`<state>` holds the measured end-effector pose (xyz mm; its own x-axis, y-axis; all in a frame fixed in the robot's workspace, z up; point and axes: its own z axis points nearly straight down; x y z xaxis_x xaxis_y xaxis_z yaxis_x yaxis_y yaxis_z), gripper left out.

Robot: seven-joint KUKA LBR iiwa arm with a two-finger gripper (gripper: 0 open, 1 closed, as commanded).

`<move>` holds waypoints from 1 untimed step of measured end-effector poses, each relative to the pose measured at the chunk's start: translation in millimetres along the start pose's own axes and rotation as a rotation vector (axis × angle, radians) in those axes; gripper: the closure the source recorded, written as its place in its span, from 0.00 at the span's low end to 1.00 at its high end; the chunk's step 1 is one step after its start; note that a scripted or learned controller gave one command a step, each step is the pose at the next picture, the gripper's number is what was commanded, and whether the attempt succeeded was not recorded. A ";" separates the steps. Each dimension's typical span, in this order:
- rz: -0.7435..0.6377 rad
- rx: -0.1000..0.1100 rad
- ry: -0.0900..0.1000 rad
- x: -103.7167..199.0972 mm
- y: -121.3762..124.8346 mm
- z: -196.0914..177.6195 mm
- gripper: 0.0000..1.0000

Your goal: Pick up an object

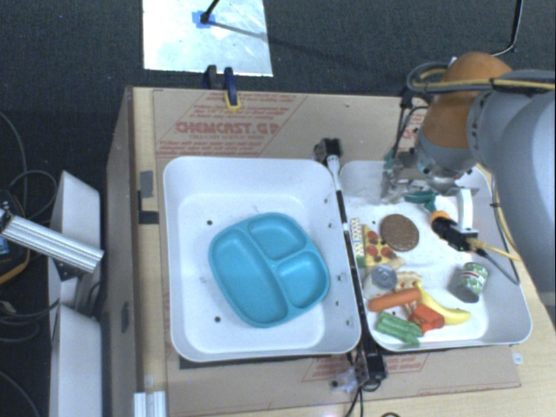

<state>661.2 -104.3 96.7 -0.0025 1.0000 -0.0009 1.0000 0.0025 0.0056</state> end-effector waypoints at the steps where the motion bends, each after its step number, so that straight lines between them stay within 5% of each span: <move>1: 0.001 0.002 -0.001 -54.6 -31.2 -57.5 1.00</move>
